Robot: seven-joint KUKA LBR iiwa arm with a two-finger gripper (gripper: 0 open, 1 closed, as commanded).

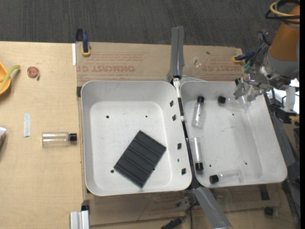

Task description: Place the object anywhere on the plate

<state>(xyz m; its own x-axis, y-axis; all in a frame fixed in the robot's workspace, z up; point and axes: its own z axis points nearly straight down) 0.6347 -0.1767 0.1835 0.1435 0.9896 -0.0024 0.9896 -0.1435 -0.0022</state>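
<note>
A black ribbed rectangular plate (140, 158) lies flat and turned at an angle in the lower middle of the left bin (95, 99). Several clear vials with black caps lie in the right bin (267, 142): one near its upper left (198, 111), one along its left wall (196, 152), one at its front edge (226, 177). Another vial (228, 100), black cap pointing left, lies near the bin's far right corner. My gripper (244, 90) hangs low over that corner, right at the clear end of this vial. Whether it touches the vial is unclear.
On the wooden bench left of the bins lie a loose clear vial (59, 137), a small white strip (26, 125), a reddish disc (32, 71) and an orange object (4, 80) at the edge. A grey metal bar (177, 51) rises between the bins at the back.
</note>
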